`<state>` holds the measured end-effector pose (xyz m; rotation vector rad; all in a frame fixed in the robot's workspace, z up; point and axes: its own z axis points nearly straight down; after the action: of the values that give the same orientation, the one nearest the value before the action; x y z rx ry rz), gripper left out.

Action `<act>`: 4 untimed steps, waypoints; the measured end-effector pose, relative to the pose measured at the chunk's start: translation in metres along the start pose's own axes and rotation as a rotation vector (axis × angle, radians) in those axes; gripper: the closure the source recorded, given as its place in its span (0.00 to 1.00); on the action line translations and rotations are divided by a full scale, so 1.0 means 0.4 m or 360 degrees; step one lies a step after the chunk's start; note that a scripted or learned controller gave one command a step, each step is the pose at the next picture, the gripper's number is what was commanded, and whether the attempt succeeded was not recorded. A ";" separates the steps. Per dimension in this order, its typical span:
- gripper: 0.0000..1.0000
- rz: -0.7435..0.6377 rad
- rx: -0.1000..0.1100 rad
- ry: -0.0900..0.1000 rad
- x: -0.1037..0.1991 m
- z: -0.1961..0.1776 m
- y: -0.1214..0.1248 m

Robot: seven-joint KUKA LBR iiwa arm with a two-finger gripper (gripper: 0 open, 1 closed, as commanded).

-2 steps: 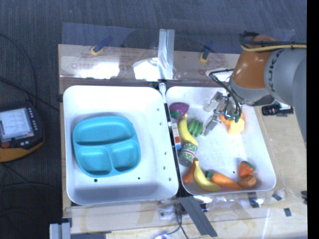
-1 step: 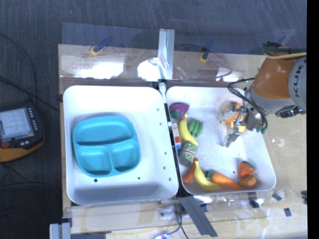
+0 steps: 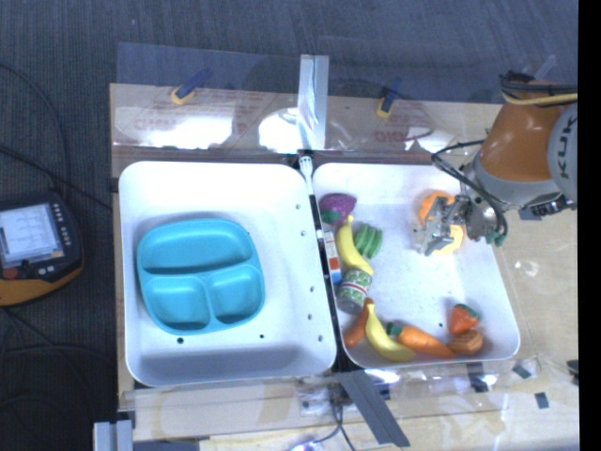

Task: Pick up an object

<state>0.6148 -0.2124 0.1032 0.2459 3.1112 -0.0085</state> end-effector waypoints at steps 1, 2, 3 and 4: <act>0.00 0.0000 -0.0001 0.0004 0.002 0.003 0.001; 0.00 -0.0018 -0.0004 0.0014 -0.046 0.035 0.071; 0.00 0.0220 -0.0002 0.0018 -0.082 0.035 0.132; 0.00 0.0169 0.0001 0.0017 0.047 0.032 -0.045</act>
<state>0.5936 -0.2274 0.0903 0.4120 3.1039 -0.0069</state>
